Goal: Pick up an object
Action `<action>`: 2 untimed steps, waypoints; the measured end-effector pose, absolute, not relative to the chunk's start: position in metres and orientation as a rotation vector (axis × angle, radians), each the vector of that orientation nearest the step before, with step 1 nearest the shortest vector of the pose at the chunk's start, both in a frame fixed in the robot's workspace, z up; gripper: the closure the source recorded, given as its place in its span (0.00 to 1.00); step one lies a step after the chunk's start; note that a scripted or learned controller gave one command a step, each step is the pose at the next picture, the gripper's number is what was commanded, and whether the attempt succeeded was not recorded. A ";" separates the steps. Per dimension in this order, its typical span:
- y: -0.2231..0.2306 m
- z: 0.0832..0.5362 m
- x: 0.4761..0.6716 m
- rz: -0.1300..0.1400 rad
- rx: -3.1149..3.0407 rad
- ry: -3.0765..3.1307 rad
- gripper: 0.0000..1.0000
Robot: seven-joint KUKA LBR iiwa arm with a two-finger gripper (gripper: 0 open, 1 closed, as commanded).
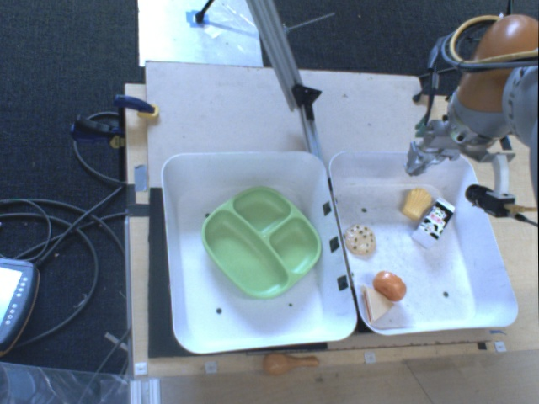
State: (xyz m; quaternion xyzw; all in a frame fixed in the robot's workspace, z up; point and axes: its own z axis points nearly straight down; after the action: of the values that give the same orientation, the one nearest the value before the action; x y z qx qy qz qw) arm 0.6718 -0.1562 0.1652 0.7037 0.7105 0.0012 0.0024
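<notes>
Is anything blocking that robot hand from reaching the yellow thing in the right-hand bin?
Nothing visible. The gripper hangs over the right bin's far edge, and only bare white floor lies between it and the yellow object.

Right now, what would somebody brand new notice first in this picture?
Probably the green divided plate lying alone in the left bin. Then the grey arm's gripper hovering over the right bin's far edge, above a cookie, an orange ball and a small carton.
</notes>
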 end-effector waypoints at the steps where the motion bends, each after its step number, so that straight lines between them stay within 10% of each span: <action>1: -0.154 0.228 0.681 0.008 2.207 2.224 1.00; 2: -0.154 0.273 0.683 0.007 2.207 2.225 1.00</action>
State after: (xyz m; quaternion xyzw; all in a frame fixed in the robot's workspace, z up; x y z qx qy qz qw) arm 0.6829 -0.1538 0.2732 0.7042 0.7100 0.0022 0.0036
